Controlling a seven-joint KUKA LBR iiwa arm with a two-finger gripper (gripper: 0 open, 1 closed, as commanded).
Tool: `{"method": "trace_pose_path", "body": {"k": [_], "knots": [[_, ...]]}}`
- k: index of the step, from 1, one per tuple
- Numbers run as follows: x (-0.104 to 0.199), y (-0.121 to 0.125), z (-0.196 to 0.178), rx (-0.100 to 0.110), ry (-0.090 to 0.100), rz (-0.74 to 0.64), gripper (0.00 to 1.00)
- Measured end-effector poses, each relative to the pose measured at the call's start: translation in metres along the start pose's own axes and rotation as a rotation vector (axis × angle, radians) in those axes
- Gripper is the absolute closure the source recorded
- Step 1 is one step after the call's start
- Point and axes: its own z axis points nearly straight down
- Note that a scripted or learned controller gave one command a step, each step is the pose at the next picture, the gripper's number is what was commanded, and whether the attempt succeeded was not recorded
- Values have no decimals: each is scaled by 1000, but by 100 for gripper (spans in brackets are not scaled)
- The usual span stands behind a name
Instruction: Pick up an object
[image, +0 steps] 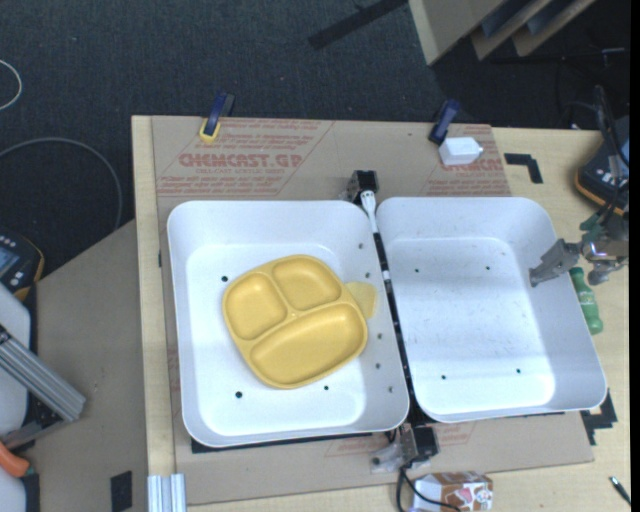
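Note:
A yellow divided plate (294, 320) with three compartments lies tilted in the left white bin (200, 240). A small pale yellow piece (362, 297) peeks out from under its right edge. My gripper (572, 262) hangs over the right rim of the right white bin (470, 400), far from the plate. A thin green object (588, 304) lies along that rim just below the gripper. Whether anything is held cannot be made out.
The bins sit side by side on a cardboard-covered board (300, 150). A small white block (460, 151) and two clamps (214, 116) sit at the board's back edge. Cables and a small package (455, 492) lie at the front. Grey equipment stands at the far left.

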Motion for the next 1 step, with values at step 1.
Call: {"method": "trace_pose_path", "body": {"k": [1], "knots": [[46,-39,-172,-20,-4,-6,0]]}}
